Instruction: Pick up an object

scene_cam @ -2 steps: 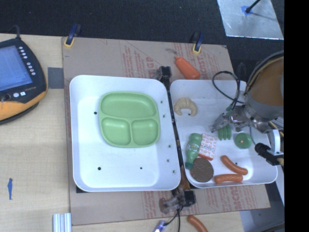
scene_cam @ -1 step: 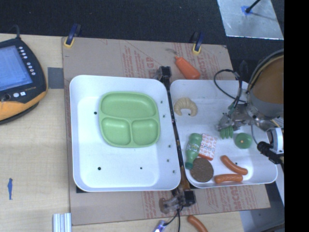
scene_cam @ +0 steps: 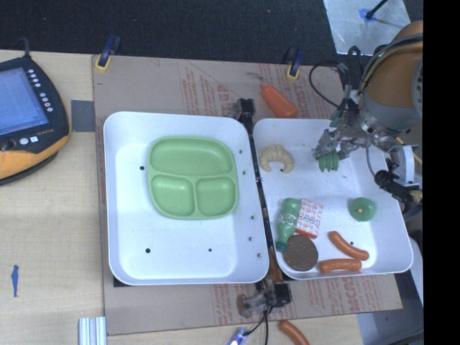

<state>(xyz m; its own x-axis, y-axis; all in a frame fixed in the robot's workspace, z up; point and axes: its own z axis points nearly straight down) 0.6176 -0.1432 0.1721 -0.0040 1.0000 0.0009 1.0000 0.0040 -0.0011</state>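
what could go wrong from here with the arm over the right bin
1. The end effector sits right at a small green item near the right bin's back; a slightly off grasp could knock it away.
2. The croissant lies close by on the left, so a sideways move might bump it.
3. Cables loop beside the wrist and could snag as the arm moves.

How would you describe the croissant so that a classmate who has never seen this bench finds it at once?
Start at the right white bin. Look to its upper left corner, beside the wall shared with the other bin. The croissant lies there apart from the other items: a pale tan, ridged crescent, the only curved pastry.
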